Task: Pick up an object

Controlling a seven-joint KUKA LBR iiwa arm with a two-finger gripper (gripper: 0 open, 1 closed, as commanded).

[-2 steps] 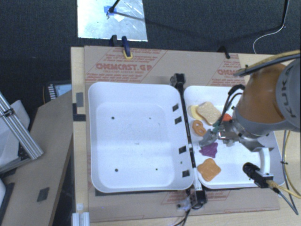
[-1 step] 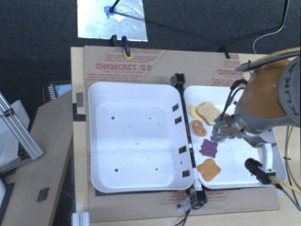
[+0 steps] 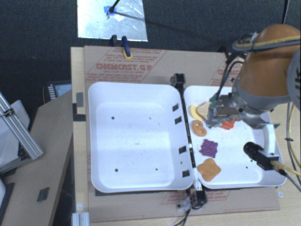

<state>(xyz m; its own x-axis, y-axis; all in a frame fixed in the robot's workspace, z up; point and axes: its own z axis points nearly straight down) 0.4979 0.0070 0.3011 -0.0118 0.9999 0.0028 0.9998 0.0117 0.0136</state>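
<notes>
Claw [image 3: 214, 118] low in right bin [image 3: 235, 173], frame centre-right; grip state unclear. Orange pretzel-shaped toy [image 3: 199, 128] just lower-left of claw, red piece [image 3: 227, 124] just right, purple piece [image 3: 208, 148] below.

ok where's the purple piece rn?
The purple piece lies in the right bin, near the divider, between the orange pretzel-shaped piece above it and the tan piece below it.

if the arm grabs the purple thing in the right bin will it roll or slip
The purple piece lies flat with lobed edges, so it probably won't roll. It looks thin and low, likely light but awkward to pinch from above. It may slide on the smooth white bin.
</notes>
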